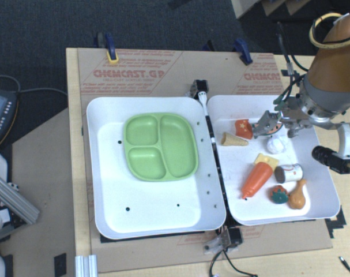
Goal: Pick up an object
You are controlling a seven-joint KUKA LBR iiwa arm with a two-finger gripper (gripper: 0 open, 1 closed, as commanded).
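The right bin point(324, 209) holds the loose objects. A red toy piece point(243, 127) and a beige cone-shaped piece point(233, 139) lie at its upper left. A small white object point(275, 146) sits near the middle, with a yellow wedge point(266, 160) and an orange carrot point(255, 180) below it. A small can point(288, 173), a red and green piece point(279, 195) and a tan pear-like piece point(298, 196) lie toward the bin's front right. My gripper point(273, 124) hangs low over the bin's upper middle, just right of the red piece and above the white object.
A green divided plate point(161, 146) lies in the left bin point(105, 206). The grey arm with its orange band point(331, 56) comes in from the upper right. A black clamp point(199, 89) sits where the bins meet, and blue clips point(110, 46) hold the board's far edge.
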